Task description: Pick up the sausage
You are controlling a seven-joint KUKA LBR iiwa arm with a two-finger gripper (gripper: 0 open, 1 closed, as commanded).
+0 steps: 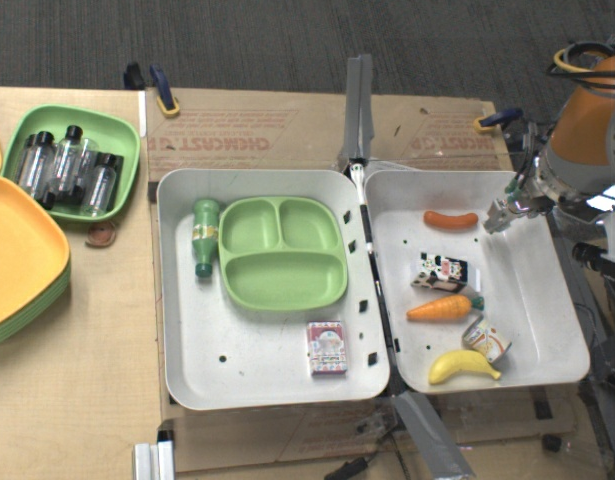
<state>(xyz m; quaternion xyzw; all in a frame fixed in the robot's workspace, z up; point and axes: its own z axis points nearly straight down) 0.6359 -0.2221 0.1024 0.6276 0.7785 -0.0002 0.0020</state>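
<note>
Poised over the right bin's (577, 338) far right corner, the claw (499, 216) hung just beside the sausage (451, 220), at that piece's right end, with nothing between its tips; whether they stood apart or together could not be told at this size and slant. The sausage lay flat on the bin floor near the far edge, its length running roughly along that edge, with bare white floor all around it. Nearer the middle of the same bin sat a small printed box (442, 272), then a carrot (442, 310) close to it on the near side, then a crumpled wrapper (485, 340) and a banana (461, 367) toward the near edge. None of these touched the sausage, so a descent on it looked unobstructed. The left bin (177, 298) held a green divided plate (282, 252), a green bottle (204, 236) along its left edge and a small pink box (327, 348) near its near edge. By its smooth, even look the sausage was probably a light toy, stiff or only slightly yielding, with a rounded, slick skin that could roll or squirt out of a pinch. The safest hold seemed to be across its narrow width at mid-length, tips closing from the far and near sides, rather than at the tapering end beside the claw.
</note>
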